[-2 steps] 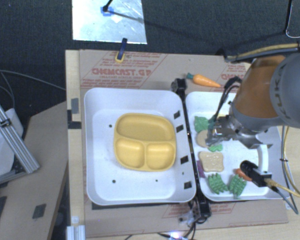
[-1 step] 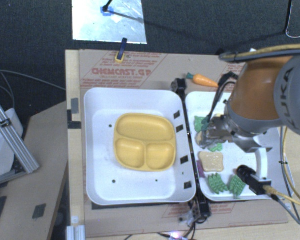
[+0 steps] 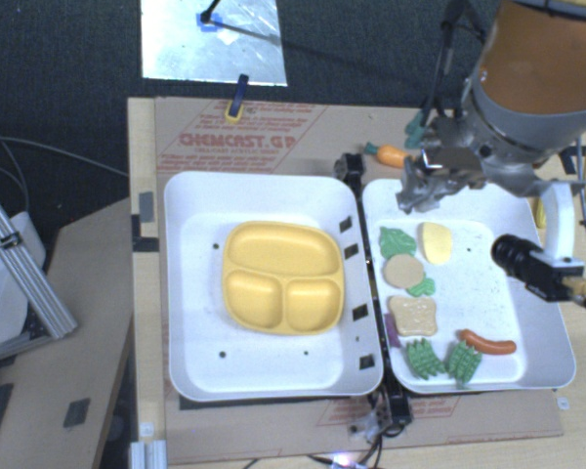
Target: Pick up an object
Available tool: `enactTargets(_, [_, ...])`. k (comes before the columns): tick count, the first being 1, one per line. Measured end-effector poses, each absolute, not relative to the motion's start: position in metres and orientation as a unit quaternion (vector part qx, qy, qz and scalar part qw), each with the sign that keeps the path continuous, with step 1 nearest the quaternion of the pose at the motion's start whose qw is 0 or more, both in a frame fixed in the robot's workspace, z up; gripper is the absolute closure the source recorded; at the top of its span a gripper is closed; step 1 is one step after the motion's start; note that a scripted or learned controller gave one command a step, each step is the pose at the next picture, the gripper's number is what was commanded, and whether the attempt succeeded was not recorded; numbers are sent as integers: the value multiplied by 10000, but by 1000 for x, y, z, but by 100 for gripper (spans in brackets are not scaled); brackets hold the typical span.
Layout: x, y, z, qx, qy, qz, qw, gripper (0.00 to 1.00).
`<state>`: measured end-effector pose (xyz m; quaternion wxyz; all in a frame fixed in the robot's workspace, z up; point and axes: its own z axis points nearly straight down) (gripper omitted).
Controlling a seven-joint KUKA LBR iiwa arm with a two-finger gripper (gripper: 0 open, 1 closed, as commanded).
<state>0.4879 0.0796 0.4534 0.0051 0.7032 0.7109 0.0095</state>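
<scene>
Camera view: the gripper [image 3: 417,201] hangs over the top left corner of the right bin [image 3: 547,360], can't tell how it's set. Nothing picked yet, so I'd call this the approach step. The toy food sits just below it: yellow cheese slice [image 3: 434,242], green lettuce [image 3: 396,241], bread [image 3: 413,315], sausage [image 3: 486,342]. The yellow tray [image 3: 282,277] sits in the left bin [image 3: 190,360]. Next it needs to drop straight onto one piece, probably the cheese.

Arm [image 3: 542,42]: grey, orange band above wrist, entering from upper right, angled down and leftward. Wrist: grey metal block with cables running up its left side. Gripper [image 3: 417,199]: pointing down-left, low, finger state not discernible
</scene>
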Motion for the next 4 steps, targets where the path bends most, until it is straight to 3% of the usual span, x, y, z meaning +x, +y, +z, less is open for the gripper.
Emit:
enactTargets(1, [487,28,408,7085,7057,-3,5,100])
enactTargets(2, [486,-29,323,7090,7052,-26,-11,100])
enactTargets(3, [487,22,324,7040,7102,12,-1,100])
enactTargets(4, [526,62,350,7040,7102,31,18,100])
